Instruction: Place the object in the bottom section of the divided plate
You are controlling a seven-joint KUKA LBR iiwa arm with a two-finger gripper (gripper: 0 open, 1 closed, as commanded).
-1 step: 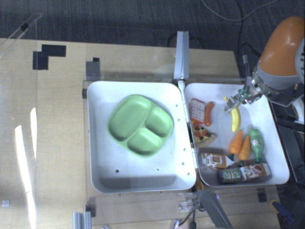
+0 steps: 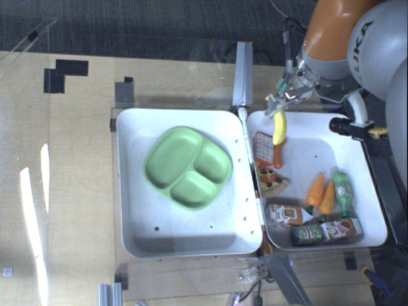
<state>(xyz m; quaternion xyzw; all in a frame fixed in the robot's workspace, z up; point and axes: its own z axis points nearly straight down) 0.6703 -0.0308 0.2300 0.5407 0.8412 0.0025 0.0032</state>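
A yellow banana [image 2: 279, 127] hangs upright over the far left corner of the right bin [image 2: 376, 231], its top end pinched between the fingers of my gripper [image 2: 278, 106]. The gripper is shut on it, just right of the divider between the bins. The green divided plate [image 2: 167, 146] lies in the middle of the left bin [image 2: 137, 234]. It has a large section on the left, a smaller one at the upper right, and its bottom section [image 2: 194, 190] faces the near edge. The banana is well right of the plate.
The right bin holds a red packet [image 2: 263, 146], a red sausage [image 2: 278, 157], a pizza slice [image 2: 273, 182], two carrots [image 2: 322, 194], a green bottle [image 2: 342, 190], a small carton [image 2: 285, 215], a can [image 2: 309, 234] and a brown bottle [image 2: 342, 228]. A metal post [image 2: 241, 75] stands behind the divider.
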